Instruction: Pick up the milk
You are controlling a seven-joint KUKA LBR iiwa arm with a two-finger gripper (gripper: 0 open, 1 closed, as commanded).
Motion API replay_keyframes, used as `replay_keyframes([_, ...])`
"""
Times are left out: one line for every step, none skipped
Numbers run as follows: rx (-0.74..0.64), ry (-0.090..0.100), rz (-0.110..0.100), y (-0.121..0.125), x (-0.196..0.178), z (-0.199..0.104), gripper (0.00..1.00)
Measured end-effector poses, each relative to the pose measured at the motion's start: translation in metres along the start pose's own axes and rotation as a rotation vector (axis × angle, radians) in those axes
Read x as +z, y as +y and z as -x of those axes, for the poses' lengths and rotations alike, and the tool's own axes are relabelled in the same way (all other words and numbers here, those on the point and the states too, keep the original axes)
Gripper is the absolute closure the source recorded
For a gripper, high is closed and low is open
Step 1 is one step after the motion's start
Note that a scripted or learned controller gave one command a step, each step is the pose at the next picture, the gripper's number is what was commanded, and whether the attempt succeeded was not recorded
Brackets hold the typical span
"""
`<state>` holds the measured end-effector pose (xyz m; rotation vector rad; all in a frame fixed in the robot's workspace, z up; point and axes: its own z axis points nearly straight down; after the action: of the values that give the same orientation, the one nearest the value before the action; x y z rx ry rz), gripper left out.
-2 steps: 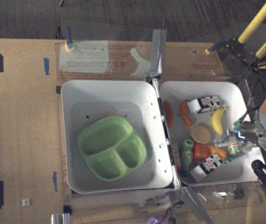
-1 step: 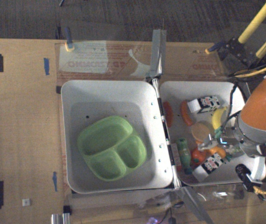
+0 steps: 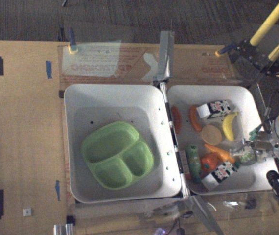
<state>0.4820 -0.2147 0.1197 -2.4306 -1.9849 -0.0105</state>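
Two small cow-patterned milk cartons lie in the right bin [image 3: 255, 176]. One milk carton [image 3: 214, 108] is near the bin's back, beside a yellow banana [image 3: 229, 125]. The other milk carton [image 3: 220, 173] lies on its side near the front wall. My gripper [image 3: 249, 148] hangs over the right side of this bin, right of the orange carrot [image 3: 219, 153] and up and to the right of the front carton. It touches neither carton. A small greenish item [image 3: 246, 156] lies just below it.
The right bin also holds a red sausage [image 3: 176, 119], an orange sausage-shaped piece [image 3: 195, 118], a tan round disc [image 3: 211, 134], a green bottle [image 3: 193, 162] and a red-orange pepper [image 3: 208, 163]. A green divided plate [image 3: 117, 154] lies in the left bin [image 3: 76, 131].
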Motion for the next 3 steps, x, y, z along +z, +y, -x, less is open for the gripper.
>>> replay_keyframes([0.138, -0.01, 0.012, -0.01, 0.013, -0.047, 0.0])
replay_keyframes([0.139, -0.008, 0.012, -0.01, 0.005, -0.048, 1.0])
replay_keyframes([-0.019, -0.008, -0.006, -0.031, -0.062, -0.134, 1.0])
